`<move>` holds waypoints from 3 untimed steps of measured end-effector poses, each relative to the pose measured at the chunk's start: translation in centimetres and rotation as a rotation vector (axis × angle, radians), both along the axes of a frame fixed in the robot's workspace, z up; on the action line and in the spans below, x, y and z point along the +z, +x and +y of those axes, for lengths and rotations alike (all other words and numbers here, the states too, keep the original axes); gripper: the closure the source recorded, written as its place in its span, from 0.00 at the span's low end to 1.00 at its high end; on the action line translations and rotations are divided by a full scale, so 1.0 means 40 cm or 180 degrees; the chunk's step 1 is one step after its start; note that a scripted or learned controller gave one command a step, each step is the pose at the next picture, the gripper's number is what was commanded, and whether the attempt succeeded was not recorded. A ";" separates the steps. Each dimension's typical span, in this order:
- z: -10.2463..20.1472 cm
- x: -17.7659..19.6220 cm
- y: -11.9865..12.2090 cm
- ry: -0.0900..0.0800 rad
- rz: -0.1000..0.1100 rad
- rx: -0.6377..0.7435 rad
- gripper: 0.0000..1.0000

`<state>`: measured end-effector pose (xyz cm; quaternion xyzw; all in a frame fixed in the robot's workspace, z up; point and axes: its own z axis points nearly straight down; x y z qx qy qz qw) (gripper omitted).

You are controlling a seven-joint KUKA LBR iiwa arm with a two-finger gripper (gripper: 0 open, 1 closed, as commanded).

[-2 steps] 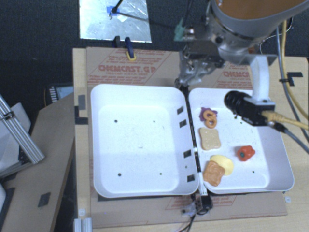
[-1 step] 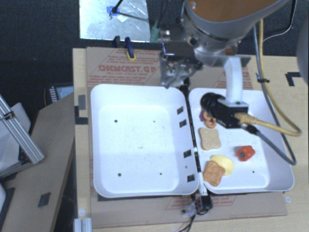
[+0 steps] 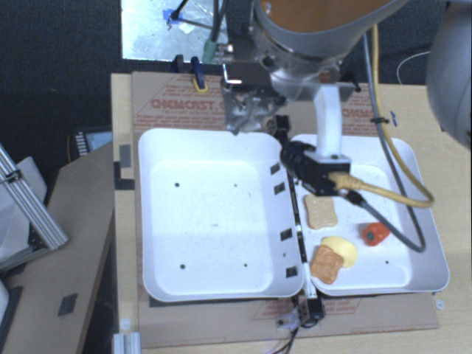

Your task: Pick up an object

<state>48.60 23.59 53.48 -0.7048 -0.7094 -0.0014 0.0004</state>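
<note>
Tan slice point(image 3: 321, 212) well apart from tool point(image 3: 248, 118)

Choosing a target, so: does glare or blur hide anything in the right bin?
Camera view: no; the right bin is evenly lit, and the tan slice, yellow piece, orange-brown piece and red piece read clearly. The gripper looks soft, with a bright glint; the arm near the lens is blurred; the floor patch at top is washed out.

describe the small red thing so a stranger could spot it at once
Look in the white bin on the view's right. The red object sits apart, right of a tan slice, a yellow piece and an orange-brown piece. It alone is red, and the smallest.
</note>
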 end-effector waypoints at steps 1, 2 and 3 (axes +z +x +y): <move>-0.006 -0.592 -0.004 -0.0031 0.0052 -0.0017 1.00; -0.004 -0.725 -0.001 -0.0015 0.0022 -0.0019 1.00; -0.004 -1.134 0.000 -0.0008 0.0004 -0.0020 1.00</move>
